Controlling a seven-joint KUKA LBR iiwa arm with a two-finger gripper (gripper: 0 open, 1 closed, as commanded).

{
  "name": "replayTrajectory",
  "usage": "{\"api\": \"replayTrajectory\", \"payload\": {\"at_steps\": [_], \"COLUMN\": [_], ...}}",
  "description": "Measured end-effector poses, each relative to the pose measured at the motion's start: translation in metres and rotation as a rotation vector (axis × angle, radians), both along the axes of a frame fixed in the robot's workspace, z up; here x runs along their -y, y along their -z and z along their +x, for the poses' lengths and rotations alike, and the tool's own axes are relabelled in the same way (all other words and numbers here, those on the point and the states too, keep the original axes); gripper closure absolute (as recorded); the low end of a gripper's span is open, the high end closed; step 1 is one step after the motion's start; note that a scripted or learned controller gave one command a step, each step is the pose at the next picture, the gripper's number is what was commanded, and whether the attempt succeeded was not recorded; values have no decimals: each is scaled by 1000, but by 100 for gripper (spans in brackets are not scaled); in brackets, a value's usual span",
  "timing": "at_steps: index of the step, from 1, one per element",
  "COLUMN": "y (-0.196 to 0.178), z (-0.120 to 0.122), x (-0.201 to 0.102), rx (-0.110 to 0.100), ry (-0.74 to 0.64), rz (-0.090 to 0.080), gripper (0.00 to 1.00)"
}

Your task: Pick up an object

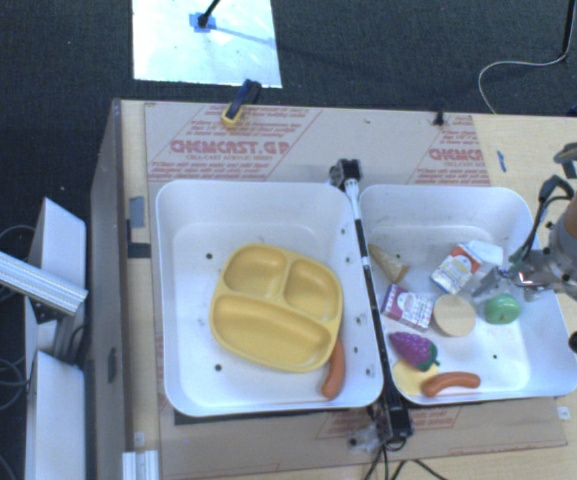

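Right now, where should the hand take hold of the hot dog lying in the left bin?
Grip the hot dog across its narrow middle, coming straight down. It lies near-lengthwise against the yellow tray's lower right edge, so one finger must slip between it and the tray.

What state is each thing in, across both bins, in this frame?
Yellow divided plate: flat in the left bin, compartments bare.
Left sausage: lying beside the plate's lower right edge.
Right sausage: lying in the right bin, near its front wall.
Purple grapes: resting loose.
Round tan disc: lying flat.
Green round object: resting by the gripper.
Gripper: low over the right bin, grasp unclear.
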State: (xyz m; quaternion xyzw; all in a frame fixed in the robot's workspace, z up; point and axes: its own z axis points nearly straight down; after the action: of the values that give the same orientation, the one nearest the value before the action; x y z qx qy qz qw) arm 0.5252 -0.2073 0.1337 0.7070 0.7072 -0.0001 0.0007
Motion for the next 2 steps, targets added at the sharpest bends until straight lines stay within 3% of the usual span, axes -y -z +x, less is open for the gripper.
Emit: {"api": "replayTrajectory", "payload": {"at_steps": [1,2], "y": [50,-12], "z": [54,26], "x": [-71,-33], "rx": [0,3], "ry": [-4,0], "rz": [2,-1], "gripper": [0,0]}}
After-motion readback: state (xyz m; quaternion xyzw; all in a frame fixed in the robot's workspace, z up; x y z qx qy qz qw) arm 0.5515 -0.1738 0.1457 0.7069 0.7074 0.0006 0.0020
